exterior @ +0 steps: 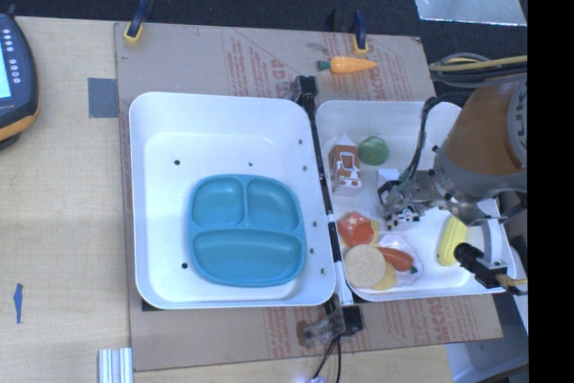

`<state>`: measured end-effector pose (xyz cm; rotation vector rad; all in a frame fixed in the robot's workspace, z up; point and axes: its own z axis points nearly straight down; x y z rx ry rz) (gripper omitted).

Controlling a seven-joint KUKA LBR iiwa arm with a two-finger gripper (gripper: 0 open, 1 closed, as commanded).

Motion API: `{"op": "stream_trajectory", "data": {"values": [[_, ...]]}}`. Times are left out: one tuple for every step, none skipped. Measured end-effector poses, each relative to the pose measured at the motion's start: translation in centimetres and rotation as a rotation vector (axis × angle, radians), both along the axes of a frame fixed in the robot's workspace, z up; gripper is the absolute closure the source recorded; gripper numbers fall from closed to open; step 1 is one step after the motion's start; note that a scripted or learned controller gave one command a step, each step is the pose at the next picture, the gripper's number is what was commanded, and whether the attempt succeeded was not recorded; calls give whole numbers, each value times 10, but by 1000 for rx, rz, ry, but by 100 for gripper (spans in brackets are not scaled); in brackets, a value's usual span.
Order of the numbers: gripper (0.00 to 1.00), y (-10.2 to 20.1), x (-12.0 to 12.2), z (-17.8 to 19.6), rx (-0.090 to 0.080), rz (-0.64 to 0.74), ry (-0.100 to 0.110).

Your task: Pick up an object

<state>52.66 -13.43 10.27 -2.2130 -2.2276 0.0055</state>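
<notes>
The round cracker [365, 265] sits just below-left of the gripper [398, 209]; its grip state cannot be told

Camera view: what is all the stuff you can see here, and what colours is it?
Bins: 2, white, side by side on the bench.
Divided plate: 1, blue, in the left bin.
Carrot toy: 1, orange, on the cardboard behind the right bin.
Round toy: 1, green, right bin, back.
Carton: 1, brown and white, right bin.
Corn toy: 1, yellow, right bin.
Clamps: 2, blue and yellow, cardboard's back edge.
Arm: 1, grey and orange, over the right bin.
End effector: 1, dark, low in the right bin.
</notes>
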Motion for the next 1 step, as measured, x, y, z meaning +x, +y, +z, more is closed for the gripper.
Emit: {"op": "stream_trajectory", "data": {"values": [[100, 59, 10, 95, 3, 4, -10]]}}
